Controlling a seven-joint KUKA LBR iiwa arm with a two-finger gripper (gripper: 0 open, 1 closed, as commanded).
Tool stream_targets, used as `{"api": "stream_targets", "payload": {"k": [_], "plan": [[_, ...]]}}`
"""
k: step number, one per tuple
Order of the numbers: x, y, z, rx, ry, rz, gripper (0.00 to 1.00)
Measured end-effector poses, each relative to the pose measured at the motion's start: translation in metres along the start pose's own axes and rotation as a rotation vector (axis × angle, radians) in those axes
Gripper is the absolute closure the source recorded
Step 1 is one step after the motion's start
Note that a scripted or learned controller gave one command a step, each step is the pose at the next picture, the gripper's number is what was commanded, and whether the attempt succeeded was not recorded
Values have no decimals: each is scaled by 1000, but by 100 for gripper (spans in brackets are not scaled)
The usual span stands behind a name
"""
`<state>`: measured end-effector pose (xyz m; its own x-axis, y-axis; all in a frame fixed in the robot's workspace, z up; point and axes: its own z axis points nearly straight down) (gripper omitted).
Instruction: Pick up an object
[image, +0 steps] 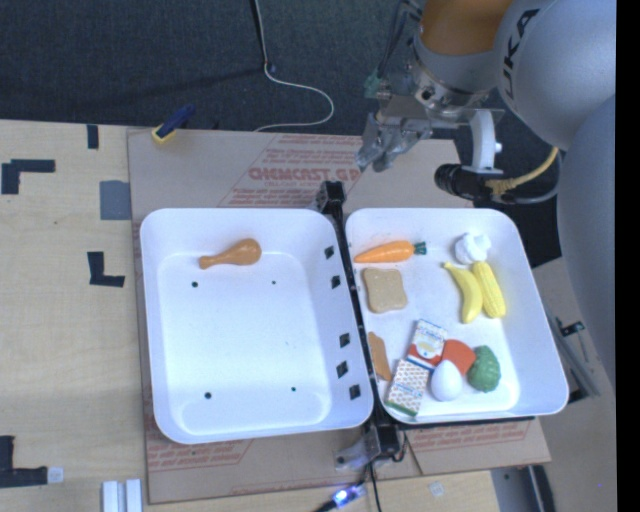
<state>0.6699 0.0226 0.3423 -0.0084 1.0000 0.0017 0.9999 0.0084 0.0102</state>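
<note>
Small cartons (418, 367) with unreadable labels, cardboard (290, 172) printed perhaps "CHEMCAST"

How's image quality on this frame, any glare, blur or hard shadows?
Camera view: lighting even and soft, shadows faint; left bin and right bin are bright white yet the carrot and banana stay crisp; the claw is slightly blurred; the arm looms large and soft at the frame edge.
</note>
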Motion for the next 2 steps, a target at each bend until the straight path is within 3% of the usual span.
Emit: {"api": "stream_targets", "payload": {"k": [1,2], "plan": [[-24,-5,96,23,-4,10,100],[31,1,-47,-3,0,1,100]]}}
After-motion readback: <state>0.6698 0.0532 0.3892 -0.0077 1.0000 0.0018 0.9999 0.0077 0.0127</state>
